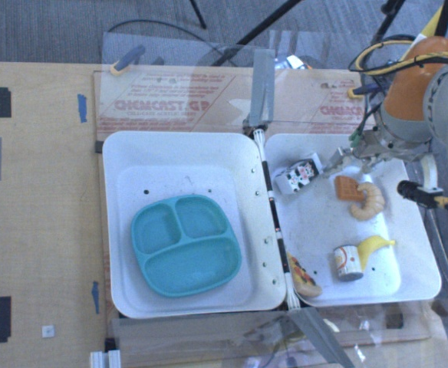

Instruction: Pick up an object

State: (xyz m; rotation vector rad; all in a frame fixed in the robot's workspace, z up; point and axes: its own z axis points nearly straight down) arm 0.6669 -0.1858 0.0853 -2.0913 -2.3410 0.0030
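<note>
Hand: I see my hand (345, 159) over the right bin (416, 282), by its far edge; whether it's apart or together, I cannot tell.
Nearby: cow toy (301, 175), cracker (347, 188), croissant (370, 200) just beside.
Right bin: also can (347, 262), banana (375, 246), pizza slice (304, 277).
Left bin (132, 159): teal divided plate (184, 244).

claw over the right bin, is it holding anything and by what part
Cannot be told: the claw sits just above the croissant, with nothing visibly between its tips.
</note>
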